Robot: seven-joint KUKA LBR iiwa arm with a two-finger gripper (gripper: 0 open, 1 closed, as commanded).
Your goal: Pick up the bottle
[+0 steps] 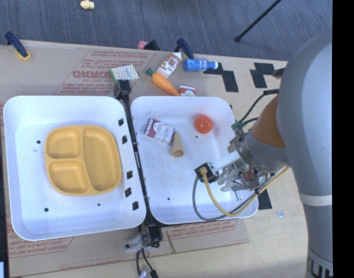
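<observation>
end effector (pixel 239 178): hanging low over the right bin's (pixel 165 204) near right corner, honestly can't tell its state
right bin stuff: cone (pixel 177 146), small packet (pixel 159 130), red ball (pixel 203 123)
left bin (pixel 20 155): yellow divided plate (pixel 83 158)
bottle (pixel 198 65): lying on the tabletop (pixel 78 68) past the right bin, beside a carrot (pixel 164 84)

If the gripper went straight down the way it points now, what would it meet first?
Most likely the bare floor of the right bin. The gripper hangs near that bin's right edge, with nothing visible beneath it, though depth is unclear.
</observation>
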